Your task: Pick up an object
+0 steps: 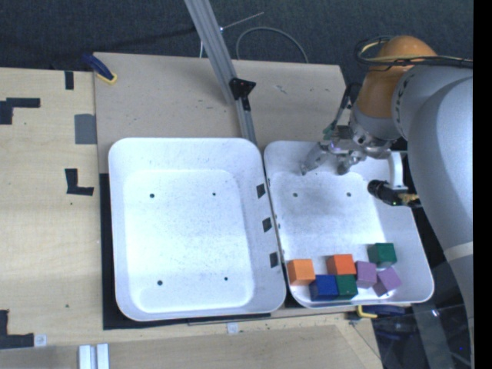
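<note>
1. From above, the table is pale wood and carries two shallow white bins side by side; I take the right bin as my marker for everything else.
2. The left bin sits just beside the right bin, their inner rims nearly touching, with small dark clips along the seam.
3. The grey arm comes in from the right side of the right bin, its orange band showing above the wrist.
4. The claw hangs over the far edge of the right bin, near its back wall. Two pale fingers splay apart there, so it looks open, and nothing sits between them.
5. All the blocks lie at the near edge of the right bin, well apart from the claw.
6. An orange block is at the near left corner of the right bin; a second orange block lies a little to its right.
7. A blue block and a green block sit touching each other, hard against the near wall of the right bin.
8. Two purple blocks lie close together toward the near right corner, and a dark green block lies just behind them.
9. Beyond the far rim of the right bin a slanted grey metal rail crosses the table, with a thin wire loop near it.
</note>
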### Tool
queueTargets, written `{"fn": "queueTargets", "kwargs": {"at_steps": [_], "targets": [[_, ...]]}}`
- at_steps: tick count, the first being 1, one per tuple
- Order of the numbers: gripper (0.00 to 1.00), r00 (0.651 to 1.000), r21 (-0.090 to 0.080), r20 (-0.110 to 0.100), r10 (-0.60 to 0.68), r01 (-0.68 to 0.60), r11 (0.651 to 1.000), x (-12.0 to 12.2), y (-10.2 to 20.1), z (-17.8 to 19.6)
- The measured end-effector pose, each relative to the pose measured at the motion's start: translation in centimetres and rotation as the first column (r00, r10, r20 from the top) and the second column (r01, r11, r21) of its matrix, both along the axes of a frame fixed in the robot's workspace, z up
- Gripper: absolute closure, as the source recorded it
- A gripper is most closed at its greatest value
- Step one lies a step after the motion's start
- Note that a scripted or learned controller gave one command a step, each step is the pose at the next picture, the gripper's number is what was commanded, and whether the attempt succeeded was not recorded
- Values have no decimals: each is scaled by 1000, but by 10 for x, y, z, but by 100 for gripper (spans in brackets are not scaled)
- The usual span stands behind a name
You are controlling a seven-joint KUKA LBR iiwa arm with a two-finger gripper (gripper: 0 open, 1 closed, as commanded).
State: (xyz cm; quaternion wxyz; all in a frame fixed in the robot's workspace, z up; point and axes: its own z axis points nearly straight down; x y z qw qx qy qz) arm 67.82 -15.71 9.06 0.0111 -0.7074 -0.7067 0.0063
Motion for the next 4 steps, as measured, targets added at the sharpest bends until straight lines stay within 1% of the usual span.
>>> {"fn": "queueTargets", "kwargs": {"at_steps": [2, 3, 4], "targets": [[0, 1000, -2, 1, 1, -1, 1000, 0, 0, 0], [0, 1000, -13, 5, -2, 2, 1000, -1, 45, -1], [0, 1000, -7, 20, -1, 1, 1000, -102, 64, 43]]}}
